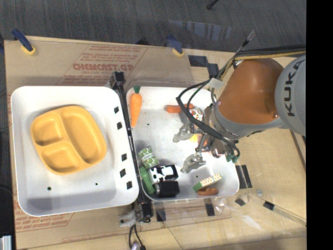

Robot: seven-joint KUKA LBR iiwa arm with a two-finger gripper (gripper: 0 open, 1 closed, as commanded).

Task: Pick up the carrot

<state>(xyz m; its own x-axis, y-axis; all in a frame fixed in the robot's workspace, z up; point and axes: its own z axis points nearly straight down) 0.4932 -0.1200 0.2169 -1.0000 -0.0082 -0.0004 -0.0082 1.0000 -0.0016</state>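
Item: carrot (135, 107), orange, tapered, green top at its far end, lying lengthwise in the right bin (156, 95) against the wall shared with the left bin (21, 139). We see it whole and untouched. Pincer (187, 149): we note two metal fingers spread apart, clamped on nothing, well apart from the carrot, over the right bin's middle. The arm (250, 95) hides that bin's right side; small items beneath it are hard to identify.

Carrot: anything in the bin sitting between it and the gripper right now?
Nothing visible. The carrot lies against the right bin's upper-left wall. The gripper hangs mid-bin with open fingers, and bare white floor separates them. The small orange piece lies off that line.
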